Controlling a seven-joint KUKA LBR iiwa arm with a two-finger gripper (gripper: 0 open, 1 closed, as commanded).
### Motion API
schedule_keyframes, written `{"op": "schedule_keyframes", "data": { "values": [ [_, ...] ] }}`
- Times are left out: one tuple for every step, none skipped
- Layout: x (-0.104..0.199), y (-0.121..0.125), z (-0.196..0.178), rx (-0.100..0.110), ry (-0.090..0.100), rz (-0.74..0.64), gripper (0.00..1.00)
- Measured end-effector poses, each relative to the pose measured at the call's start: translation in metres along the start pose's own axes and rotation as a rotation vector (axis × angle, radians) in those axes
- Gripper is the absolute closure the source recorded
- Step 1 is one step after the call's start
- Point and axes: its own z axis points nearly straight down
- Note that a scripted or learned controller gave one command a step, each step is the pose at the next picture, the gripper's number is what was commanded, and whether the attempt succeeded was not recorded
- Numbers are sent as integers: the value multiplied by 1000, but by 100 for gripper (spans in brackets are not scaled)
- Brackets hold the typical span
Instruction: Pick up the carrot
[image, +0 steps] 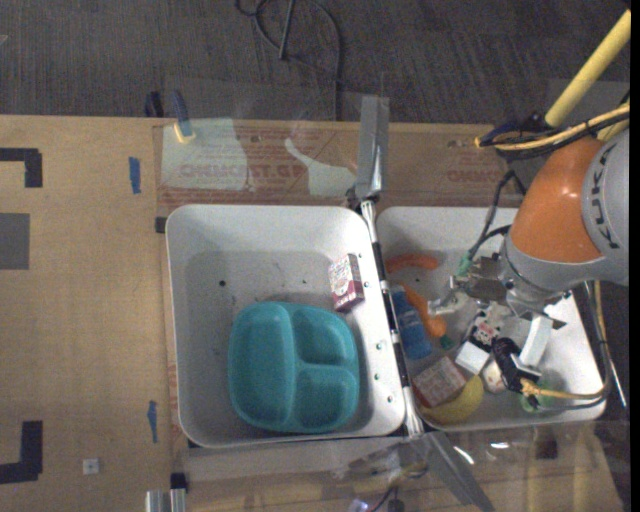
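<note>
My gripper (452, 297) hovers near the orange tapered carrot (416, 264), ungrabbed; jaw state I cannot tell.

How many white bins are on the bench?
2. The left bin holds a teal tray and a small box. The right bin lies under the arm.

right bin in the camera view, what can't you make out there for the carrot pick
- Pincer: the arm's wrist covers its tips, so open or shut cannot be told.
- Carrot: an orange piece by the bin's far wall; whether the orange bit lower down belongs to it is unclear.
- Right bin: the arm hides part of the floor.
- Small items: blurred, hard to identify.
</note>
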Motion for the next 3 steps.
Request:
{"op": "schedule_keyframes", "data": {
  "values": [
    [-3,7,29,-35,-3,6,0],
    [-3,23,33,-46,-1,52,0],
    [-8,26,21,-60,-11,57,100]
  ]
}}
